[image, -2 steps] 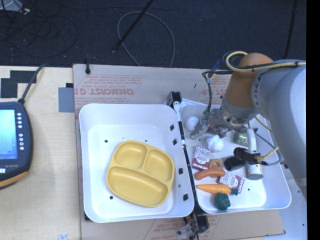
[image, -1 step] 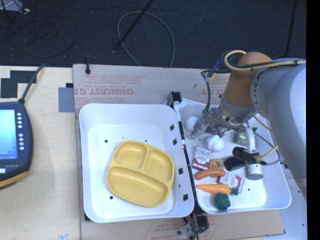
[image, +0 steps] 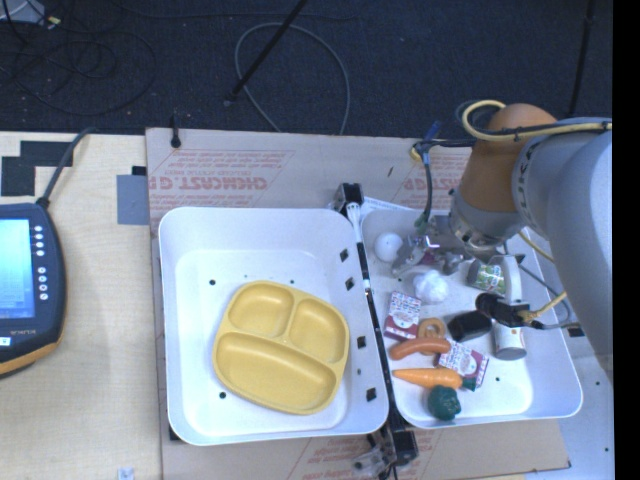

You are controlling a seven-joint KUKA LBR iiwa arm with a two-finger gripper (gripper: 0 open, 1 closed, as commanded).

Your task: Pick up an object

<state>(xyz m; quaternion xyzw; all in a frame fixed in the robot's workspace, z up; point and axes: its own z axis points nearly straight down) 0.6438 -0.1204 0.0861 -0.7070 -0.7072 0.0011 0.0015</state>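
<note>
Two shallow white bins side by side at centre frame: left bin (image: 190, 268) holding one yellow divided plate (image: 282, 346) with three compartments, right bin (image: 555, 388) crowded with small things. Counted there: two orange carrots (image: 420, 348) lying one below the other, one dark green ball-like piece (image: 444, 403) at lower centre, two white balls (image: 388, 246), two small red-and-white cartons (image: 404, 313), one black block (image: 468, 325), one small can (image: 509, 340), one tan ring (image: 432, 328). Gripper (image: 432, 256) low over the upper part of the right bin, just above the larger white ball; fingers' state impossible to tell, nothing seen clamped. Underneath, brown cardboard (image: 250, 173) on a light wooden bench. At left edge, one handheld pendant with a screen (image: 25, 283). Across the top, dark carpet with loose cables (image: 290, 53).
</note>
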